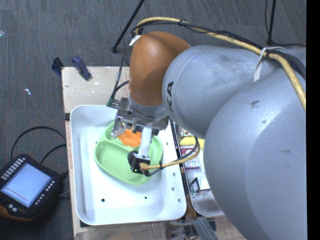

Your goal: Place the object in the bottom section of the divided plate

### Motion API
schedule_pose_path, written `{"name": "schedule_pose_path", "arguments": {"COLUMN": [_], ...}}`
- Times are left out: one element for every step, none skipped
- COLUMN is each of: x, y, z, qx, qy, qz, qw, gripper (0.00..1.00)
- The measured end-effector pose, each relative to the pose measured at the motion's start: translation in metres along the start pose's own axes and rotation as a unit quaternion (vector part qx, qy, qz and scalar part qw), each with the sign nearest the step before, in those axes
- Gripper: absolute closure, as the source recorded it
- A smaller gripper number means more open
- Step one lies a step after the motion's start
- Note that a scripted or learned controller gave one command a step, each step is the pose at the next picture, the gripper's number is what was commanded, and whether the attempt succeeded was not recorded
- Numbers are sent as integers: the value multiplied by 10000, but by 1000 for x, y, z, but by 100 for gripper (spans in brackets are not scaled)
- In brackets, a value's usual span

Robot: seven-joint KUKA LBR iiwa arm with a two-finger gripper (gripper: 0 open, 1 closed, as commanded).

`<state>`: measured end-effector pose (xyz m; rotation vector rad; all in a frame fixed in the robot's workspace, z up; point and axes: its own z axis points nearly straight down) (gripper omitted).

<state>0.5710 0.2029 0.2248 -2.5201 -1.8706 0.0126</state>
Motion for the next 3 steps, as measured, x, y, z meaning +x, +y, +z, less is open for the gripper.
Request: {"name": "schedule_pose_path", "arguments": {"x": [-39, -39, -29], "y": [-52, -52, -41], "z": [58, 58, 64], "qx": [8, 4, -4], "qy": [-3, 0, 8], "qz": [578, 583, 1315], "qw": [9983, 9983, 9913], "gripper": [100, 0, 0]}}
